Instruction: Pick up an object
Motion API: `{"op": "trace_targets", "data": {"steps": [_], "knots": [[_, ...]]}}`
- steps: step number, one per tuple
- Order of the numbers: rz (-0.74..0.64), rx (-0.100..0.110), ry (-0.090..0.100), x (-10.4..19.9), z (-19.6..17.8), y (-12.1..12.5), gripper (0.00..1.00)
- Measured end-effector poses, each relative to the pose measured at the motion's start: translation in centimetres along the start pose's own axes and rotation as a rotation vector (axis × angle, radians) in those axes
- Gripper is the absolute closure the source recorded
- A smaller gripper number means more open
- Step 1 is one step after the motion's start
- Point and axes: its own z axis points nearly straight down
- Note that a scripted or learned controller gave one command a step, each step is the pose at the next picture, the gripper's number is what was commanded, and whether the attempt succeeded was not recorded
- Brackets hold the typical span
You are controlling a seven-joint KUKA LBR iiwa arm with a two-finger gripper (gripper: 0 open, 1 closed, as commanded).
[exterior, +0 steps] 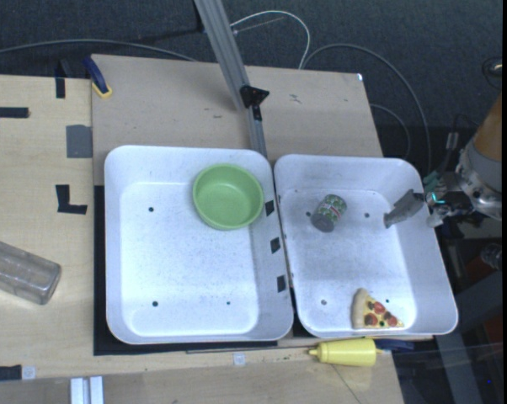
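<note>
A small grey-green can (328, 212) lies in the back half of the right bin (422, 251). A toy pizza slice (371, 310) rests near that bin's front right corner. A green bowl (228, 196) sits upright at the back right of the left bin (152, 259). My gripper (402, 209) hangs over the right bin's right side, to the right of the can and apart from it. Nothing is seen held in it. The arm's wrist (477, 183) sits just past the bin's right wall.
A yellow squeeze bottle (346, 352) lies on the bench just in front of the right bin. A clear plastic cup (18, 269) lies on the far left. A slanted metal pole (228, 49) ends at the bins' back edge. Cables (321, 49) loop behind.
</note>
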Motion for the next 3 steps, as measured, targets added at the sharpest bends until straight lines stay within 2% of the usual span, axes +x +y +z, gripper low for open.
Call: {"op": "trace_targets", "data": {"steps": [1,3], "knots": [[0.001,0.000,0.000,0.0,0.0,0.0,0.00],[0.001,0.006,0.001,-0.2,12.2,0.3,0.00]]}}
